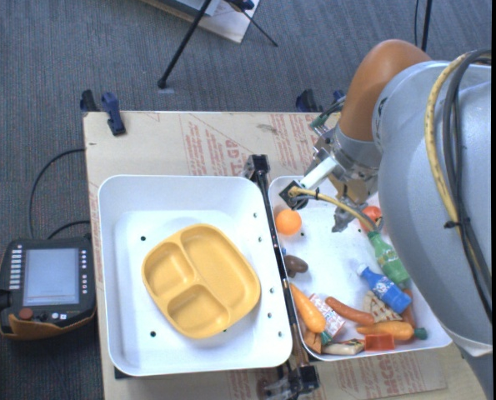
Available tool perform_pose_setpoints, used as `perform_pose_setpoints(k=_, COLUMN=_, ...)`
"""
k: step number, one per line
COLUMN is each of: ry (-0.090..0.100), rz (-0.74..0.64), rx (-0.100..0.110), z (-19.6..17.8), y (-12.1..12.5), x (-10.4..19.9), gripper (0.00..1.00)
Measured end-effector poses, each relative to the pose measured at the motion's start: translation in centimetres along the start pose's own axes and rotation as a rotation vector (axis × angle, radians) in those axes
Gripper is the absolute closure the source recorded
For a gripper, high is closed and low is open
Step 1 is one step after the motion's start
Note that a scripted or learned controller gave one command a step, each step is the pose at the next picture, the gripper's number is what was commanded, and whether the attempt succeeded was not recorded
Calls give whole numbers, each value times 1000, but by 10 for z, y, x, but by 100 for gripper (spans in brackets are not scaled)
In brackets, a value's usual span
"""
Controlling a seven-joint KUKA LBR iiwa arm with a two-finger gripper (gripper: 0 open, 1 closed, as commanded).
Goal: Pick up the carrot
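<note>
Several toys crowd the carrot [307, 308]: a sausage [349, 310], a bottle [382, 287].

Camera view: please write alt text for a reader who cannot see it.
The end effector hangs over the right bin, which holds a carrot among other toy foods. The left bin holds a yellow divided plate.

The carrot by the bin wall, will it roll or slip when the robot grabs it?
Probably a bit. The carrot looks smooth and tapered, so it could slide out of a pinch. It lies against the right bin wall among other toys, so it likely won't roll far. It looks like stiff plastic, so it shouldn't bend.
</note>
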State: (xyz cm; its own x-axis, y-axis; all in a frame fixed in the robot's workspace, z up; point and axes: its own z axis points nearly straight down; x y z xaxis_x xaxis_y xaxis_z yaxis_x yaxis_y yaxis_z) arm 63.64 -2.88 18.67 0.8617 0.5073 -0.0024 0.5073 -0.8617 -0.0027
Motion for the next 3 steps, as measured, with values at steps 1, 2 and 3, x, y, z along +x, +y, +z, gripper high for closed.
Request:
perform_pose_setpoints(k=1, ry=-1, rz=-182, rx=2, z=1, y=-60, x=-106, gripper=0)
perform_pose_setpoints(k=2, ry=0, rz=-244, rx=0, z=0, y=-25, x=-24, gripper=0)
perform_pose_setpoints(k=3, ry=-1, rz=-137, rx=1, z=1, y=-103, x=-33, gripper=0)
